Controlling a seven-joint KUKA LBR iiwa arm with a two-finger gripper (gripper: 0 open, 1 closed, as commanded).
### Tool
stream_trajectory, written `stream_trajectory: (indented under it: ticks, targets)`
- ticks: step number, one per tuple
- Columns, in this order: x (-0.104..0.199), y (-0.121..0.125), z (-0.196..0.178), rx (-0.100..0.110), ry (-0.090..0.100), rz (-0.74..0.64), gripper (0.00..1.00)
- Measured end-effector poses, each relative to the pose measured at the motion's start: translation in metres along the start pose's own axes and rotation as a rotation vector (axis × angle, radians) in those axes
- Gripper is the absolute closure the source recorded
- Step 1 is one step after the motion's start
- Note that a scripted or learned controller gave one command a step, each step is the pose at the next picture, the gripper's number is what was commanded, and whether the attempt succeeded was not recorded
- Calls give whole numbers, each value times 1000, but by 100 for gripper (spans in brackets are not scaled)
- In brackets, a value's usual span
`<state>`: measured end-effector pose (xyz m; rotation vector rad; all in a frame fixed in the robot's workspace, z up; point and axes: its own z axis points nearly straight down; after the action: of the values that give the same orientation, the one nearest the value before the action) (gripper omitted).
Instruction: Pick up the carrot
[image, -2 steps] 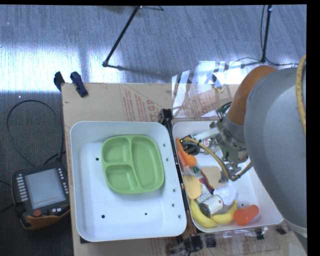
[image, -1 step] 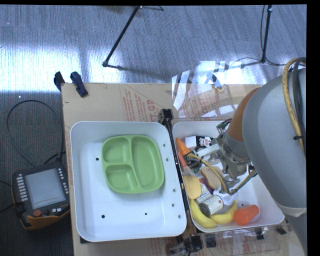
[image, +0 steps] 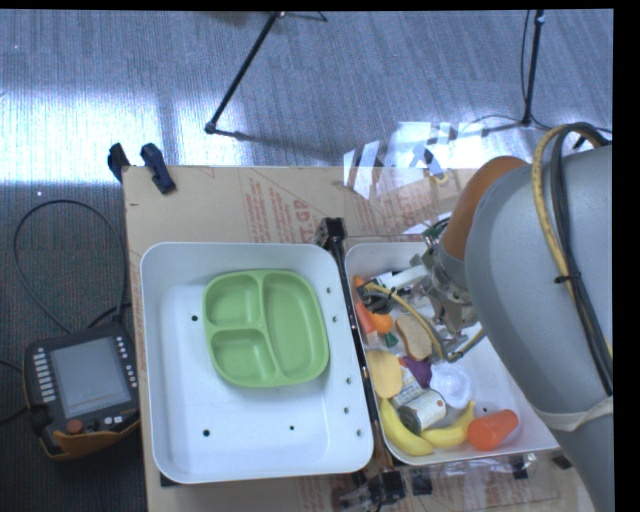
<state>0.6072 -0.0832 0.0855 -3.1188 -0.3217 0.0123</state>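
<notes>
Reference landmark: the light green three-compartment plastic plate (image: 267, 327), lying flat in the left shallow white bin (image: 175, 400). All positions below are given relative to this plate. My gripper (image: 443, 312) is to the right of the plate, past the divide between the bins, low over the clutter in the upper half of the right shallow white bin (image: 528, 420). My gripper's state cannot be determined: cables and my own wrist hardware cover it, and no item is visibly held. The task item, the small orange carrot (image: 371, 320), lies to the right of the plate, just inside the right bin's near wall and level with the plate's middle. It is partly covered by neighbouring items and sits between the plate and my gripper. A tan bread-slice toy (image: 413, 336) lies farther right of the plate, just beside the carrot. A pale yellow rounded fruit (image: 383, 372) lies to the lower right of the plate. A yellow banana (image: 425, 437) and a rounded orange-red fruit (image: 492, 430) lie farther to the lower right, well apart from the plate.
</notes>
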Motion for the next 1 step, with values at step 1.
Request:
stream_trajectory:
  ticks: [1]
  targets:
    - [1, -2, -11, 5, -2, -11, 100]
